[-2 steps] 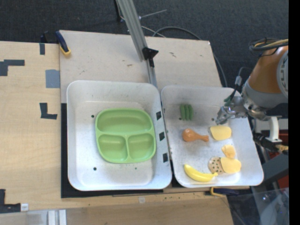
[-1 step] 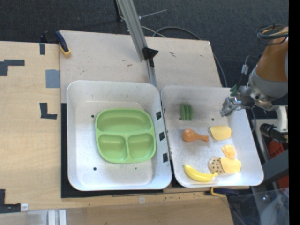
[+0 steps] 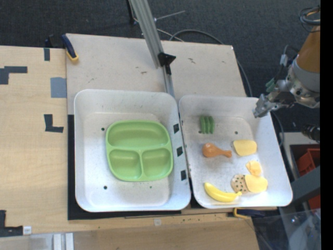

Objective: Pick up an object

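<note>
On the bench (image 3: 31,139) we see two shallow white bins side by side, resting on a pale board (image 3: 119,61). We note that the left bin (image 3: 88,155) holds a green tray (image 3: 139,150) with three compartments, lying flat near the bin's middle. We find the right bin (image 3: 270,155) holding the small items. The arm (image 3: 311,61) enters from the right, grey with an orange band above the wrist, and we place its gripper (image 3: 261,108) over the upper right corner of the right bin, apart from every item below it; we cannot tell how the gripper is set. A grey metal rail (image 3: 148,30) runs from the top edge down to the gap between the bins. Among the items, we locate a yellow banana (image 3: 219,192) along the near edge, with an orange drumstick (image 3: 215,151) near the bin's centre. A yellow chip-shaped piece (image 3: 244,148) lies just right of the drumstick. A green ridged piece (image 3: 207,124) sits toward the far left of this bin. Near the lower right we see a speckled cookie (image 3: 239,183) touching a yellow wedge (image 3: 256,183), with a small yellow lump (image 3: 254,167) just above them.
</note>
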You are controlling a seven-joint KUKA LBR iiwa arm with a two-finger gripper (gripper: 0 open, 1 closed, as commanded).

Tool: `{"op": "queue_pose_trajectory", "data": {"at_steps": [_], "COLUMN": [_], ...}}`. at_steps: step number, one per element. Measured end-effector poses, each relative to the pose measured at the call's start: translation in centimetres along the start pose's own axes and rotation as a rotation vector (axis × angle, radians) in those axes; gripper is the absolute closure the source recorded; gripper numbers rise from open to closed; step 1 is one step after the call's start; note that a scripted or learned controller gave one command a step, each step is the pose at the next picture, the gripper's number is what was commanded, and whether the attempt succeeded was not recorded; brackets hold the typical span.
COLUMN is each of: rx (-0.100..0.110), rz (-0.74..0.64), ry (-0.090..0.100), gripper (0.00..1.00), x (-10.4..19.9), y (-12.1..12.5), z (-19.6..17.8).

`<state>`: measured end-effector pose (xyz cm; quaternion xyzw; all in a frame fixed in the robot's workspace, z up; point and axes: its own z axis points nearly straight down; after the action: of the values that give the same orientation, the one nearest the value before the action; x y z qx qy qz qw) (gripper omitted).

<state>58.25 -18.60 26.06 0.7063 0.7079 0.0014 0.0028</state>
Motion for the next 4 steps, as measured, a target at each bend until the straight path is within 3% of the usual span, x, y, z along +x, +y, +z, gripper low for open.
{"op": "queue_pose_trajectory", "data": {"at_steps": [1, 4], "rx": [0.007, 0.007], "rz": [-0.005, -0.004], "ry": [0.004, 0.003], "gripper": [1.00, 1.00], "x": [6.0, 20.0], "y": [1.7, 4.9], "z": [1.1, 1.7]}}
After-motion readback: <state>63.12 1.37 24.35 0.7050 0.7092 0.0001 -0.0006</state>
